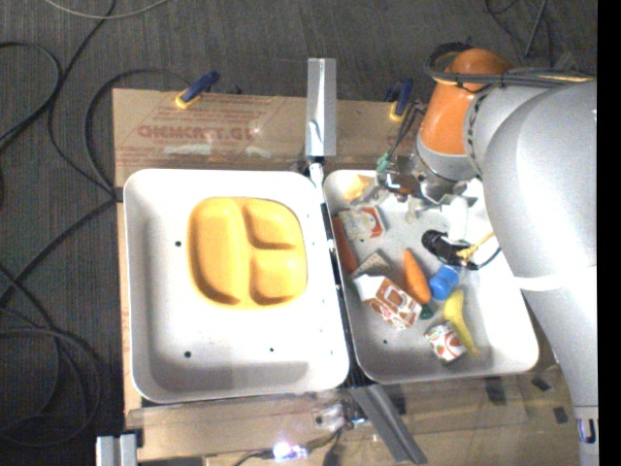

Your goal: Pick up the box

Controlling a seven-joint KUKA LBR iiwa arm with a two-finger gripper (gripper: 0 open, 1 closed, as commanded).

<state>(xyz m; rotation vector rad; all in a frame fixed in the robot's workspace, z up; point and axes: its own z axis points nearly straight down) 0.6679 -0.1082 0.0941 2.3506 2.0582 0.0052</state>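
— Now, L bin?
— Holds yellow tray, centre.
— R bin?
— Box mid-bin, just beside carrot; yellow banana near.
— Hand?
— Over bin's far edge, apart from box; open or closed, can't tell.

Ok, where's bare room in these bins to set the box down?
Left bin: a bare floor strip along the near wall, below the yellow tray. Right bin: crowded around the box, carrot and banana; a small patch at its near right corner.
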